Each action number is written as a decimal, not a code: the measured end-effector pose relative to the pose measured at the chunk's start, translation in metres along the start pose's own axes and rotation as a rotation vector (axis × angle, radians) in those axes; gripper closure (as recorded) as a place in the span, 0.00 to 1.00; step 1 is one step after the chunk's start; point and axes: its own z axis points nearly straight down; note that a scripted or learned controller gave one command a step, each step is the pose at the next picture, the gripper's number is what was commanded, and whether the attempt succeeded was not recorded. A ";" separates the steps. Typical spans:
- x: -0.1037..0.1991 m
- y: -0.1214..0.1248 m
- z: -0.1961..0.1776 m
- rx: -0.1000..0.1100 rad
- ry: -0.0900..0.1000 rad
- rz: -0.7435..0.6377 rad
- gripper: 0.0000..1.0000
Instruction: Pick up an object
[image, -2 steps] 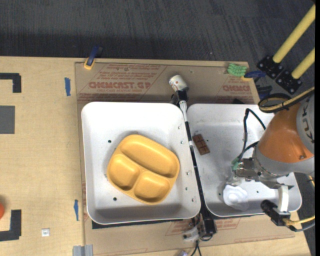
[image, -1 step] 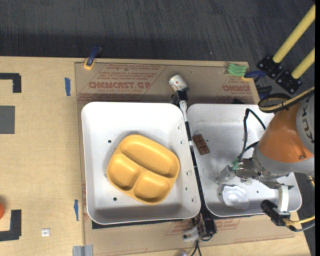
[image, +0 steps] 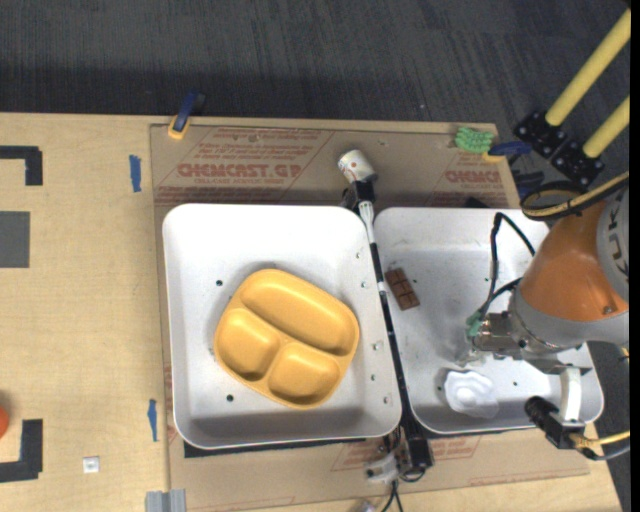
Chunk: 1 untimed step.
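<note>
While hovering low over right bin (image: 440, 240), gripper (image: 497, 345) hiding jaw state, cannot tell any hold. Lying just beside gripper, white object (image: 470, 391); farther off, brown block (image: 401, 289). Judging pick not yet done.

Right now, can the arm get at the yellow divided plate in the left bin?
Probably yes. The yellow divided plate lies alone in the left bin with nothing over it. The arm sits over the right bin, beside a white object, so it must cross the divider between the bins.

Pale wooden bench (image: 80, 330); dark grey carpet floor (image: 300, 50) beyond.
</note>
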 end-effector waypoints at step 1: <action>0.000 0.000 0.000 0.000 0.000 0.000 0.00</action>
